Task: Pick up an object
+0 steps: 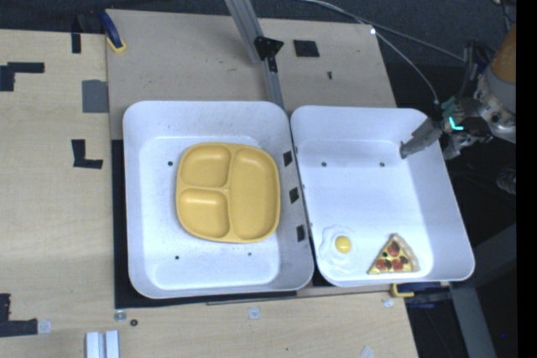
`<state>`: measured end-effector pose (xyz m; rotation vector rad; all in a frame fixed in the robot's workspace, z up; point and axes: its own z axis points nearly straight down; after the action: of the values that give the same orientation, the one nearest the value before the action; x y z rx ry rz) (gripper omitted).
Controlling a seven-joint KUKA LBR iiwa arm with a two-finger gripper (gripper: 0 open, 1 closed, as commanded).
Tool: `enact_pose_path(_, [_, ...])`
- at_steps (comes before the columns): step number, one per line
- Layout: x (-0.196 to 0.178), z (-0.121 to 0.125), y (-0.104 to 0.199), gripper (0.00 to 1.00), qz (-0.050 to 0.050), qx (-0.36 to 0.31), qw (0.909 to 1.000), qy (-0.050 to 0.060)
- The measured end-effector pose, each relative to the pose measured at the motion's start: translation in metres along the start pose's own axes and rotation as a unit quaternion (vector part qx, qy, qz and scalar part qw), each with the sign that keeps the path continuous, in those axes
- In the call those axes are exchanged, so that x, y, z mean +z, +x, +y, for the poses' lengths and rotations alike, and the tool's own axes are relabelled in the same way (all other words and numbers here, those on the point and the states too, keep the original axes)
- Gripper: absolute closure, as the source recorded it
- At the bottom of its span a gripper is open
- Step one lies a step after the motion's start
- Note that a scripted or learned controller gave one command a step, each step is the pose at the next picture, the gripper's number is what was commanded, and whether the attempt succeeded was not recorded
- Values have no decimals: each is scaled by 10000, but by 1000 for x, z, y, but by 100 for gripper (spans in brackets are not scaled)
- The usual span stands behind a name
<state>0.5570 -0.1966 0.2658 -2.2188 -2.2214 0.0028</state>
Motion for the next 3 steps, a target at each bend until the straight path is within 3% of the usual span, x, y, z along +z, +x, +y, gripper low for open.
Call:
enact_pose_path(1, [0, 0, 0, 0, -3, -1, 10000, -8])
enact_pose_path(3, [88, 4, 5, 0, 1, 2, 10000, 15])
